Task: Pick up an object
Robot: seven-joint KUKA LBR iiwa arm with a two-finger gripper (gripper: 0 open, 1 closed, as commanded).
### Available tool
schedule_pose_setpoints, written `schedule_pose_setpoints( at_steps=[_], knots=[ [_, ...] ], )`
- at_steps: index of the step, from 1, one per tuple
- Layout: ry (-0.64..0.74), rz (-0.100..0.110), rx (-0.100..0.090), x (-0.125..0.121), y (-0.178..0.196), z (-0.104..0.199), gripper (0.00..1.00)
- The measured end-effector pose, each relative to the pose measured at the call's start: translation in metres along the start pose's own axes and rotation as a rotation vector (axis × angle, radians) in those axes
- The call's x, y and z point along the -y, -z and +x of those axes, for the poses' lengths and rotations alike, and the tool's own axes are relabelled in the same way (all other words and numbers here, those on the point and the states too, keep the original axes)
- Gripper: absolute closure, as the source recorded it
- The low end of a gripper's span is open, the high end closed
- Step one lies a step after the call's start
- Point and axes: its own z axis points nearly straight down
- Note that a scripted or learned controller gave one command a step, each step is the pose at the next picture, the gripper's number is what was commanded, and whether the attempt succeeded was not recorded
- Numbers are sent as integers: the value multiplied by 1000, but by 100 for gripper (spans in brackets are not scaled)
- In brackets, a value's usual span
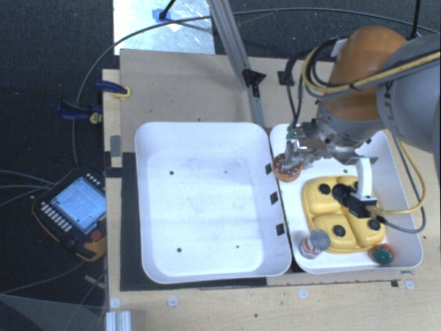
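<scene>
Brown round object (pixel 286 170) is the one to watch, and it lies in the right bin (pixel 344 262), tucked into that bin's upper left corner, close against the wall shared with the left bin (pixel 200 205). The gripper (pixel 293 158) hangs right over it, its metal tip just above and a touch to the right of the object, so close that the two overlap in this view. Touching or a hair apart? From this angle I cannot tell, and I cannot tell either whether the gripper is clamped or released. No clear sign that the object is off the bin floor.

The arm (pixel 365 61) comes in from the upper right of the frame, its orange band big and bright above the wrist, reaching down and left across the right bin.

Below and to the right of the gripper, a large yellow moulded piece (pixel 322 197) with dark spots fills the middle of the right bin. Near that bin's lower left corner stands a small grey-topped thing (pixel 317 241), just beside the yellow piece. Over in the lower right corner sits a small green thing (pixel 383 255).

Far left of the frame, off the bench, a handheld pendant (pixel 72 209) with a lit screen rests on the dark floor.
</scene>
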Motion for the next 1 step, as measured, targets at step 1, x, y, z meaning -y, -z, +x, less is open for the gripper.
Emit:
schedule_pose_setpoints(
  at_steps=[1],
  knots=[
    [1,1,0,15,-12,54,100]
  ],
)
